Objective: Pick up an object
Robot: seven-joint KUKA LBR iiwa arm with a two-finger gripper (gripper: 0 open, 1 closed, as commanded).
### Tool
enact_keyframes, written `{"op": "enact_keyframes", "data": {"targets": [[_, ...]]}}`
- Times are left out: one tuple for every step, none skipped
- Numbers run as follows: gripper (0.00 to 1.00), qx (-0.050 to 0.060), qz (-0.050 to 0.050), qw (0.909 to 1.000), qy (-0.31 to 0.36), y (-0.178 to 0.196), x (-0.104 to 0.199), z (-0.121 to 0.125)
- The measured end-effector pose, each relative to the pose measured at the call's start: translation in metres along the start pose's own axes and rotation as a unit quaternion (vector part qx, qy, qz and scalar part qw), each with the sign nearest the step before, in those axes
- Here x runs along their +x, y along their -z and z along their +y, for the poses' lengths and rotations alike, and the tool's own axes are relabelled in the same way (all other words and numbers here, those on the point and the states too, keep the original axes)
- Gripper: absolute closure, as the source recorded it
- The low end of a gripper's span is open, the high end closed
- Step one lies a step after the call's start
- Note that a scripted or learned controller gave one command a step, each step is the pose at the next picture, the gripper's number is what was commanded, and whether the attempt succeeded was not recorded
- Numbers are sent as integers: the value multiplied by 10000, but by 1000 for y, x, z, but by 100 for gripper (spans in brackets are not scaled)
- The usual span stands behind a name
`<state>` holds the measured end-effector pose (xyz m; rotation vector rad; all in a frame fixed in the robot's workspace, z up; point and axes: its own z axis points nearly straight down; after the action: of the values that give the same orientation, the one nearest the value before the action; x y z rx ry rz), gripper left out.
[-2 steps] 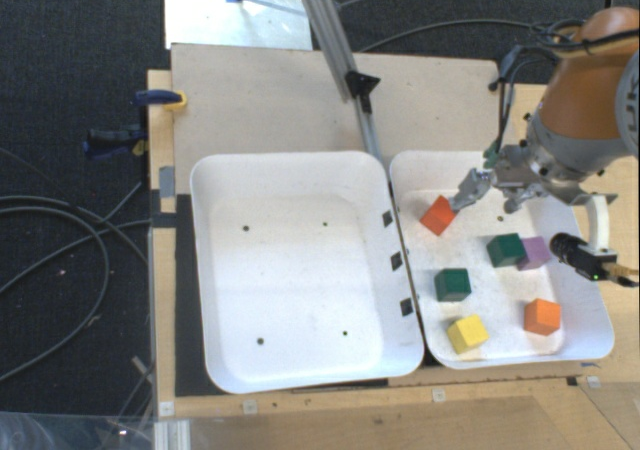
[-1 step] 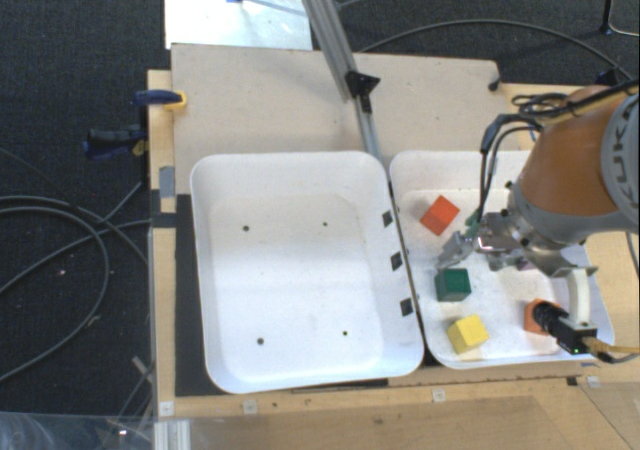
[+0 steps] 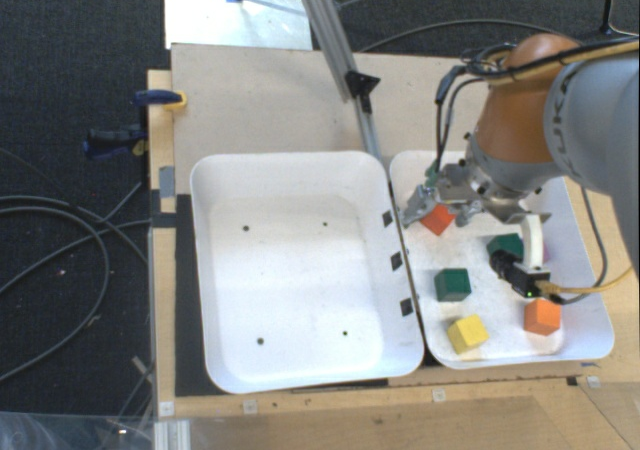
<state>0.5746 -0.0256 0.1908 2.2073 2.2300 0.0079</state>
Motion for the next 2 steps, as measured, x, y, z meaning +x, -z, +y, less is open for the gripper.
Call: {"op": "enact_keyframes", "data": {"targets": [[0, 19, 9, 10000, 5, 0, 52, 3], [0, 33, -25, 10000, -84, 0, -39, -17]]}}
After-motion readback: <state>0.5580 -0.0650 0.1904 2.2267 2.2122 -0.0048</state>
